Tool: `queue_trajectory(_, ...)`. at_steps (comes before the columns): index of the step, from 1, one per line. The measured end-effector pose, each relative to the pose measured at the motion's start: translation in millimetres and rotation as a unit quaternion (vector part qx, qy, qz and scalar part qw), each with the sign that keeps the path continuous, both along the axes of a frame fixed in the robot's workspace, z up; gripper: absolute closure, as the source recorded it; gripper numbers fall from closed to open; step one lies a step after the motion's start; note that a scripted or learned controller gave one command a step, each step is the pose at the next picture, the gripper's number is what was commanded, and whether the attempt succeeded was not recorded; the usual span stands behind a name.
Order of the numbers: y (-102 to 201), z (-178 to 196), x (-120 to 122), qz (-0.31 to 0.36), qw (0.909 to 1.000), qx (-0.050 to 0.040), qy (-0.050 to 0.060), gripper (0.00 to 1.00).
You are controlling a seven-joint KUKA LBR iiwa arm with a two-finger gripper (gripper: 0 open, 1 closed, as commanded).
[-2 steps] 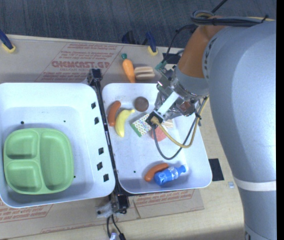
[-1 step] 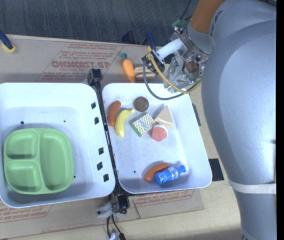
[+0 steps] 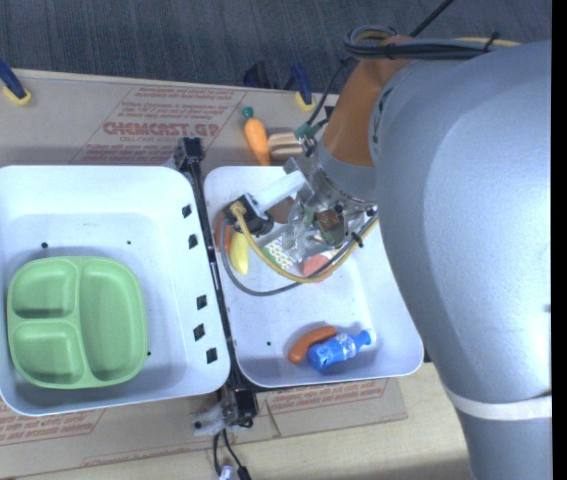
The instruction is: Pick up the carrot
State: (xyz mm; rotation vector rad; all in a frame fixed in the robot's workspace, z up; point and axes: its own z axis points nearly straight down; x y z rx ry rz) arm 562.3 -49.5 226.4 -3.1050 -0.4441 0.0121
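Glossy plastic carrot (image 3: 256,140); smooth matt green plastic tray (image 3: 78,320).

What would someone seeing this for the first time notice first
First, the big grey arm reaching in from the right, with its gripper low over the upper part of the right bin. Next, the green divided plate lying in the left bin. Then the small bright things: a carrot on the bench just beyond the right bin, and a blue bottle beside an orange piece near that bin's front edge.
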Motion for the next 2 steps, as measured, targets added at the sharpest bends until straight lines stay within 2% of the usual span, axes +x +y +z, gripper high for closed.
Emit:
queue_trajectory(1,100,64,-43,0.077,0.9971,-0.0005,-0.002,1.0)
queue_trajectory(2,212,46,-87,0.081,0.9967,-0.001,-0.002,1.0)
